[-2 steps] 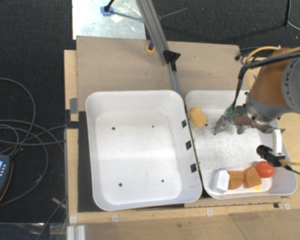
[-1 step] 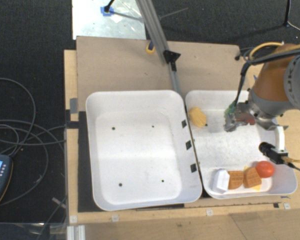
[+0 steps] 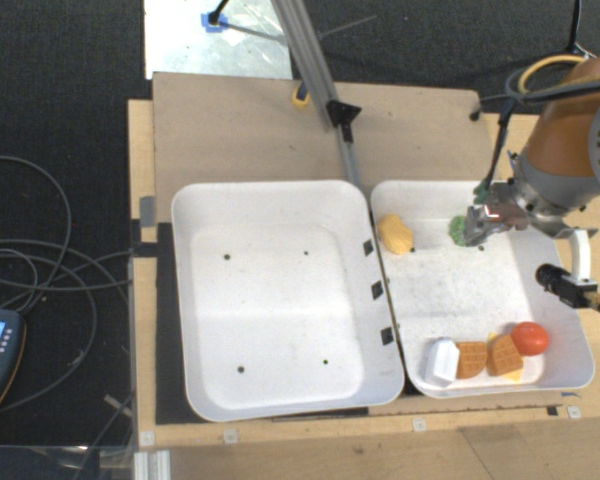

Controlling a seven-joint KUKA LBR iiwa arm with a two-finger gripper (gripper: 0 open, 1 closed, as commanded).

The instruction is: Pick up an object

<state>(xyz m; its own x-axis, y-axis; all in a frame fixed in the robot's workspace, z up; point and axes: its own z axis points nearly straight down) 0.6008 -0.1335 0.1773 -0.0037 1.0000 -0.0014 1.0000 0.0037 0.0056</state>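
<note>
Right bin [image 3: 560, 298] centre open; toys along near wall [image 3: 485, 356], yellow piece [image 3: 395, 234] by divider.

No legible text or labels.

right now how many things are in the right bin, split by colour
yellow: 1, the yellow piece near the bin's left wall
green: 1, the green piece at the gripper
white: 1, the white block
orange: 2, the left orange piece and the right orange piece
red: 1, the red ball
total: 6
</note>
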